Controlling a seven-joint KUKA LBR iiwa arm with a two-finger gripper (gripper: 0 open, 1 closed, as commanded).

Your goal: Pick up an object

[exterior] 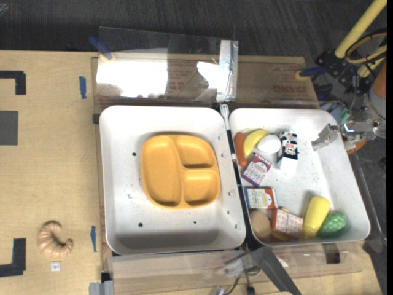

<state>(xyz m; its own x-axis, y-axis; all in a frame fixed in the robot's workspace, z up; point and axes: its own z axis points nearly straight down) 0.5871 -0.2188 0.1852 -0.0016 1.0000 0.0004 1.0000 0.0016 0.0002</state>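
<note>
The right bin [334,165] holds several small objects. At its back left lie a yellow fruit [253,141], a white ball [268,145] and a black-and-white carton [288,146]. A purple-trimmed carton [256,169] and an orange carton [260,197] lie along its left wall. At the front are a tan lump [260,224], a red-and-white carton [287,221], a yellow piece [316,214] and a green piece [333,224]. My gripper [323,137] hangs at the bin's back right corner, apart from all of them, with nothing seen in it.
The left bin [116,165] carries a yellow divided plate [181,169]. A croissant-shaped toy [54,238] lies on the wooden bench at the front left. A clear plastic sheet [166,72] stands behind the bins. Cables and a yellow tube [365,20] crowd the far right.
</note>
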